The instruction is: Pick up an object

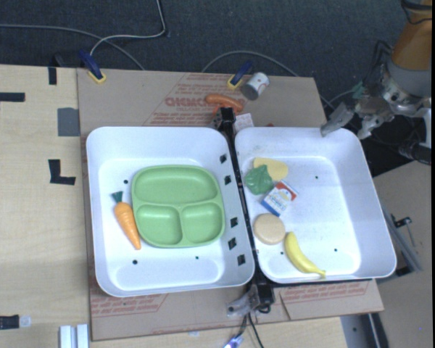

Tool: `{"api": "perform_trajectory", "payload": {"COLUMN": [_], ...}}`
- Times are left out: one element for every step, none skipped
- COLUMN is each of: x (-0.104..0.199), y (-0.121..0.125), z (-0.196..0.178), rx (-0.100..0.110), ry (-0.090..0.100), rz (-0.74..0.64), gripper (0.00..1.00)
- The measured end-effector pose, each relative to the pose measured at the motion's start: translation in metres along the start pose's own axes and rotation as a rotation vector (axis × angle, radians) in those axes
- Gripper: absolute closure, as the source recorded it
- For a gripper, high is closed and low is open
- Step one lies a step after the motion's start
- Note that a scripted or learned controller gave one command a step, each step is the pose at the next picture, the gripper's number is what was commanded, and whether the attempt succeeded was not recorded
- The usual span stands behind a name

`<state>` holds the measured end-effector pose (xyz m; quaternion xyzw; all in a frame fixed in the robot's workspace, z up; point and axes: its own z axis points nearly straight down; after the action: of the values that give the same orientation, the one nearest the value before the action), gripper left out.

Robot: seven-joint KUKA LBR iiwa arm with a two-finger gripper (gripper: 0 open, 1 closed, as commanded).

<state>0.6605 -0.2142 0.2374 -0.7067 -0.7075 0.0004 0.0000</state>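
Here, two shallow white bins sit side by side on a brown cardboard sheet (pixel 174 100) laid over the wooden tabletop (pixel 22 194). The right bin (pixel 348 194) holds the loose things, all gathered toward its left half. A yellow plastic banana (pixel 300 254) lies near the front, its long axis running from upper left to lower right, the thin stem end pointing toward the bin's front right corner. Just beside it, farther back, is a round tan bun-like disc (pixel 269 229). Behind that lies a small blue, white and red packet (pixel 278 197), its printing too small to read, then a green leafy toy (pixel 259 181) touching a pale yellow lump (pixel 273 169).

The left bin (pixel 101 158) holds a light green divided plastic tray (pixel 177 205), with an orange toy carrot (pixel 127 224) just beside its left edge, the carrot's tip pointing toward the front.

The pincer (pixel 346 118) hangs over the right bin's back right corner, its grey fingers spread apart with nothing between them. Red lettering on the cardboard is mirrored and unclear.
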Motion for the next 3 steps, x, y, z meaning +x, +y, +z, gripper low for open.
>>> {"api": "perform_trajectory", "payload": {"x": [0.072,0.103,0.116], "y": [-0.063,-0.076,-0.011], "z": [0.081,0.149,0.151], "rx": [0.003,0.000,-0.004], "ry": [0.002,0.001,-0.001], "rz": [-0.001,0.000,-0.001], "gripper": [0.00,0.00,0.00]}}
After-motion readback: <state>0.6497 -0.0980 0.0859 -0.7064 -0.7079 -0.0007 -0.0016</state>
